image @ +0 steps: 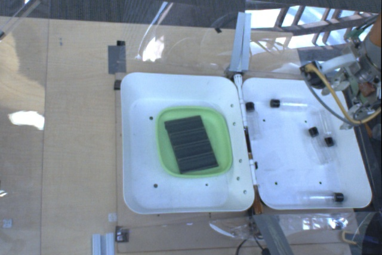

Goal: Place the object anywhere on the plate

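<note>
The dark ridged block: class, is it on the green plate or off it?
On it. The dark ridged block lies flat inside the green plate, whose rim shows all around it, in the left bin.

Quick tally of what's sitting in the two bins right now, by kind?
Green plate: 1, left bin
Dark ribbed rectangular block: 1, lying on the plate
Clear tubes with black caps: 5, right bin —; the clear bodies are faint, so the count rests on the caps
Total: 7
</note>
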Controlling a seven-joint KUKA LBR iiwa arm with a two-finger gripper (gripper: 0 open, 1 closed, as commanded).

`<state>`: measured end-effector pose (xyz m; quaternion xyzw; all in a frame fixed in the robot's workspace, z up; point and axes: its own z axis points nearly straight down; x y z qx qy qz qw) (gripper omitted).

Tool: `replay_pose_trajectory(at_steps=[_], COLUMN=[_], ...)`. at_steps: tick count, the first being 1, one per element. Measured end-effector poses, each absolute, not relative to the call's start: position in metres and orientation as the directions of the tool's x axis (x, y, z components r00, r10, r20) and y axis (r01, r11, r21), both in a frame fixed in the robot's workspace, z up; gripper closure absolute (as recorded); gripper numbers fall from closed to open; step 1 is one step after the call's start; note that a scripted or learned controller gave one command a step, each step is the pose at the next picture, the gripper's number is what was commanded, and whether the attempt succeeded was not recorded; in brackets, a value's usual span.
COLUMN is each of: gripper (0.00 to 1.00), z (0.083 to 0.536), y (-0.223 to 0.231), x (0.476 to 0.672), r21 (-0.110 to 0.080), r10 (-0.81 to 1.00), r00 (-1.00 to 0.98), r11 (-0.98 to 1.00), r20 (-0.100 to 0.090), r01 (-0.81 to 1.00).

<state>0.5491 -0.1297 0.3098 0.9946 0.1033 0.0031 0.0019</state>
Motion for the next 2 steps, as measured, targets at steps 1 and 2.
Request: replay_pose_trajectory(at_steps=[1,2], gripper=[0.0,0.0], z=[0.383,0.315], y=[-0.051,-0.098], x=[0.494,0.488], r21=[0.004,0.001], r10=[0.204,0.205], r00=[0.979,0.979], r11=[-0.979,-0.979], r20=[0.013,0.002], r01=[0.204,0.205])
